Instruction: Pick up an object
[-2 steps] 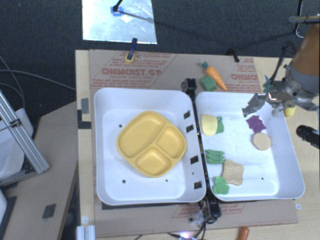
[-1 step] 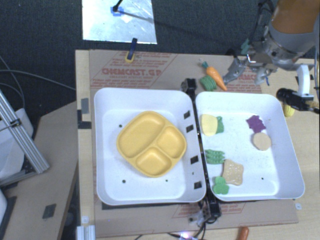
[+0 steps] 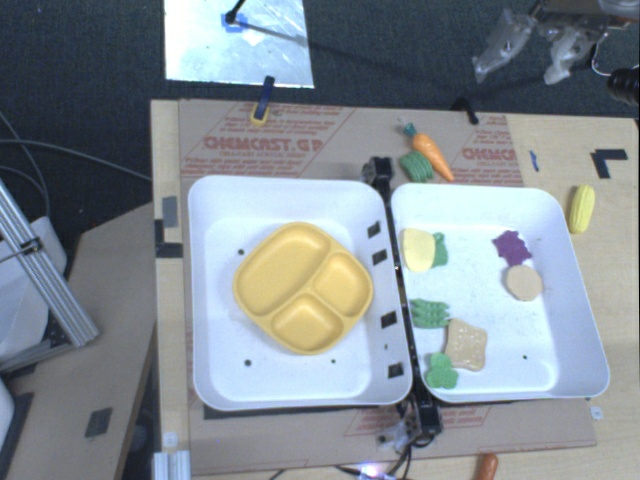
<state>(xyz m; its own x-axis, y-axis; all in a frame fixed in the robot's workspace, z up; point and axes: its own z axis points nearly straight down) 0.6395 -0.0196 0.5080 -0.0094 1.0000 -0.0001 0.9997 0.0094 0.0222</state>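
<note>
Purple toy (image 3: 512, 247) near right bin's (image 3: 580, 298) far edge: likely light, stiff (best pinched across its middle); gripper (image 3: 528, 56) spread wide, holding nothing.

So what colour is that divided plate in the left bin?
Yellow: the plate shows best in the camera view.

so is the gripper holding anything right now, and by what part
Nothing is held. The gripper hangs above the bench's far edge with nothing between its open jaws, well away from the toy food in the right bin.
</note>
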